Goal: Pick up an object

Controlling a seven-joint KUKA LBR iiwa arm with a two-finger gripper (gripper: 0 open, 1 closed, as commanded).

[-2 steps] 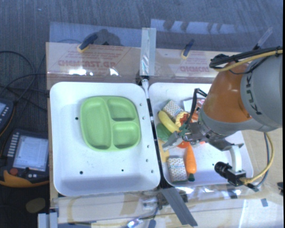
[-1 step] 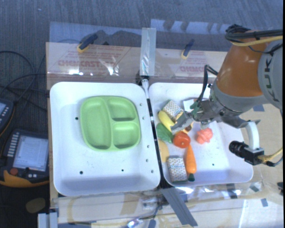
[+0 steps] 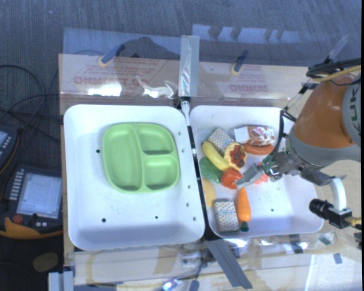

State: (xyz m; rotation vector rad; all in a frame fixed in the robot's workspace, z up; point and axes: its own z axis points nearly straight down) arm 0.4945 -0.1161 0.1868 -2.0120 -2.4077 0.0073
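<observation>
Two white bins sit side by side on the bench. The left bin [image 3: 85, 180] holds a green divided plate [image 3: 141, 156], lying flat with three compartments.

The right bin [image 3: 291, 220] holds a cluster of toy food in its left half. A banana [image 3: 215, 155] lies with its long axis running from upper left to lower right. A carrot [image 3: 244, 206] lies nearly parallel to the bin's left wall, its long axis running top to bottom in the view and its dark end toward the near edge. A red tomato [image 3: 230, 177] sits just above the carrot, beside a green vegetable [image 3: 208, 170]. A patterned block [image 3: 226, 216] lies just left of the carrot.

The arm [image 3: 324, 123] reaches in from the right. The gripper [image 3: 253, 176] is low over the right bin, just right of the tomato and above the carrot's upper end. Whether its fingers are apart or together cannot be told, and no object is seen between them.
</observation>
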